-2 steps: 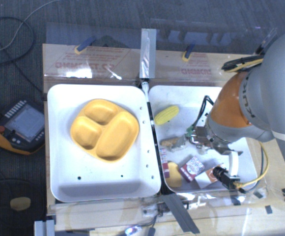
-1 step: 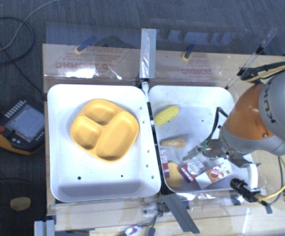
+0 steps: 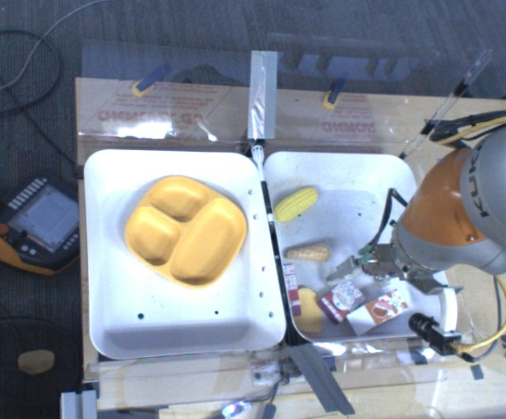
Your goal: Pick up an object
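The right bin (image 3: pixel 340 177) holds several small items. A yellow corn cob (image 3: pixel 295 202) lies near its back left. A tan bread roll (image 3: pixel 308 253) rests in the middle. Along the front lie a dark red packet (image 3: pixel 342 300), a red and white packet (image 3: pixel 386 306) and a yellow rounded piece (image 3: pixel 308 314). My gripper (image 3: pixel 355 267) hangs low over the bin's right half, just above and behind the dark red packet, to the right of the bread roll. Nothing is visibly held in it. The orange wrist band (image 3: pixel 441 203) covers the bin's right wall.
The left bin (image 3: pixel 113 312) holds a yellow three-part plate (image 3: pixel 186 230). A metal divider (image 3: pixel 263 103) runs between the bins at the back. A handheld pendant (image 3: pixel 35 225) lies on the floor at far left. Cables trail off the arm at the right.
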